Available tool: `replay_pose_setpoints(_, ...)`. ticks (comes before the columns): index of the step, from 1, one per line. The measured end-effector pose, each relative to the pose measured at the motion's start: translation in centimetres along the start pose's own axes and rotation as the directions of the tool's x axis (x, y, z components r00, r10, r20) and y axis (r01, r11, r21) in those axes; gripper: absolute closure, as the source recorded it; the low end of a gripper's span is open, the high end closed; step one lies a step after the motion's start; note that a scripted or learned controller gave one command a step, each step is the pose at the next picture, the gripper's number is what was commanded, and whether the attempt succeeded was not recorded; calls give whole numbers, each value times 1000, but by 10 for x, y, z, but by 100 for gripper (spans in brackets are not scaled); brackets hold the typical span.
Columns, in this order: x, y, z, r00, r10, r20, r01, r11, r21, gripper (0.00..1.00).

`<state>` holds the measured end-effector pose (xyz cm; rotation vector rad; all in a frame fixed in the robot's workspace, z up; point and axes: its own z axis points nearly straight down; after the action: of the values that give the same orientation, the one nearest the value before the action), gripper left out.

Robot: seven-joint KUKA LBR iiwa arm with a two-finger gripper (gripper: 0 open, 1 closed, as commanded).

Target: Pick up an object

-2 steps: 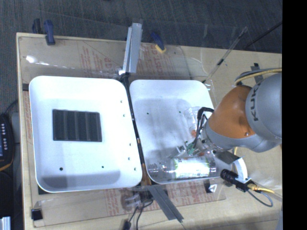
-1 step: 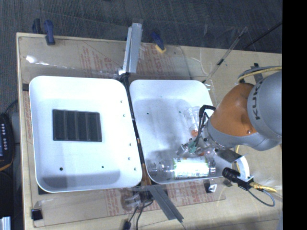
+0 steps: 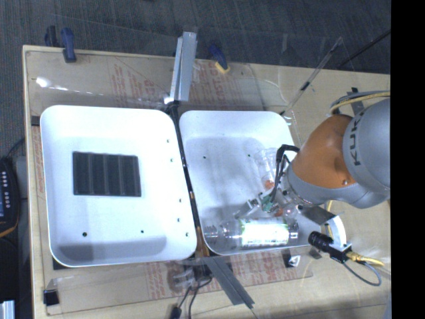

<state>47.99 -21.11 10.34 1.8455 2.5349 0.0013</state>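
Note:
My gripper [image 3: 267,205] reaches down into the right bin [image 3: 219,128], close to its front right corner. Just in front of it a clear plastic bottle with a white and green label [image 3: 260,233] lies on its side along the bin's front wall. A crumpled clear plastic piece [image 3: 264,160] with a small orange bit [image 3: 267,183] sits just behind the gripper. The gripper's tip is partly hidden by the wrist, and no object shows in its grasp. In the left bin [image 3: 60,121] a dark grey ribbed rectangular block [image 3: 106,174] lies flat.
The grey arm with its orange band [image 3: 319,161] covers the right bin's right edge. A metal bar [image 3: 182,66] stands behind the seam between the bins. Blue clamps [image 3: 66,44] hold the bench's back edge.

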Motion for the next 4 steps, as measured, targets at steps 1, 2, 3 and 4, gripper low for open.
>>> replay_pose_setpoints(1,-8,27,-68,1000,-1,-4,1,1000,4,0)
replay_pose_setpoints(2,-18,59,-18,998,68,-5,-68,998,7,0)
replay_pose_setpoints(3,2,27,-46,999,38,-6,-38,999,6,0)
replay_pose_setpoints(4,-5,20,-56,999,35,-4,-35,999,4,0)
